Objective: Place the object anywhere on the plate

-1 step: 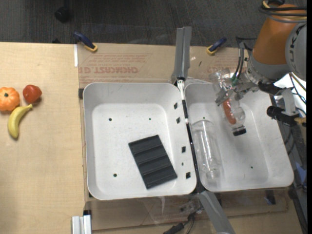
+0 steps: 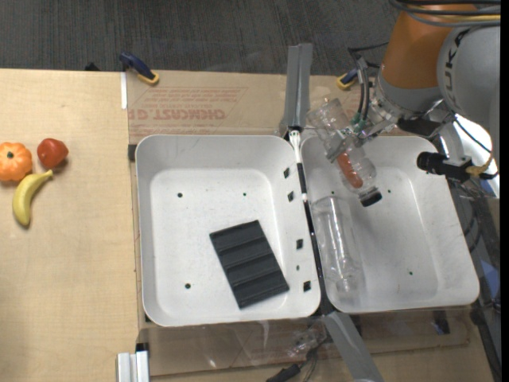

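Apparently the end effector (image 2: 355, 159) hangs above the right white bin (image 2: 429, 285), clenched on a clear plastic bottle (image 2: 347, 151) (red inside), lifted for carrying toward the dark ridged rectangular plate (image 2: 248, 263) left of that bin.

You see a ridged mat (image 2: 248, 263) in the left bin (image 2: 159, 237), a bottle (image 2: 334, 245) in the right bin (image 2: 437, 269), and fruit (image 2: 30, 177) on the table (image 2: 64, 293) further left.

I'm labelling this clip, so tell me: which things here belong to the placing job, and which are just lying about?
Job:
gripper
clear container at the gripper
dark ribbed plate in the left bin

Lying about:
banana
red fruit
orange fruit
clear bottle in the right bin, probably
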### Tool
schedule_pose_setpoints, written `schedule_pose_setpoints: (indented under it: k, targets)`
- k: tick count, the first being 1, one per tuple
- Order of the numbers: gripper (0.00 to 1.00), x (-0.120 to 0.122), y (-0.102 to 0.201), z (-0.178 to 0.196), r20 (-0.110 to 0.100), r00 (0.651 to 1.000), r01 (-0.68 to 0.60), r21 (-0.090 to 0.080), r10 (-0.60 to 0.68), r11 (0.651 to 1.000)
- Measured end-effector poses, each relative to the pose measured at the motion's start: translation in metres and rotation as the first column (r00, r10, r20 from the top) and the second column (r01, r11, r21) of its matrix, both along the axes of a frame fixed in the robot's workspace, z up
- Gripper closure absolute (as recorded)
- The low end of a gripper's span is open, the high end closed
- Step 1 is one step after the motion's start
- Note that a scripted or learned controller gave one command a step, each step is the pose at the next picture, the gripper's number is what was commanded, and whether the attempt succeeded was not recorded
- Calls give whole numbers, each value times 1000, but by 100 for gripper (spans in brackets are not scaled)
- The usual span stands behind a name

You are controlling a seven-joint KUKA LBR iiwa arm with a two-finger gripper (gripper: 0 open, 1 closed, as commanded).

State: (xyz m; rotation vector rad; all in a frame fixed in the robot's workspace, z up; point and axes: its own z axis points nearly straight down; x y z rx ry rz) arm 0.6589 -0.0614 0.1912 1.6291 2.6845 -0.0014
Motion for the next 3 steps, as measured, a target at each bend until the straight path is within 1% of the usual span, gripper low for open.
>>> schedule_pose_setpoints:
  k: [1,2,3]
  targets:
    - [100,0,63,3,-1,949,-317,1,317,949]
    - [100,-18,157,16,-1,925,-379,1,379,925]
    - [100,-58,187,3,-2,733,-680,2,680,733]
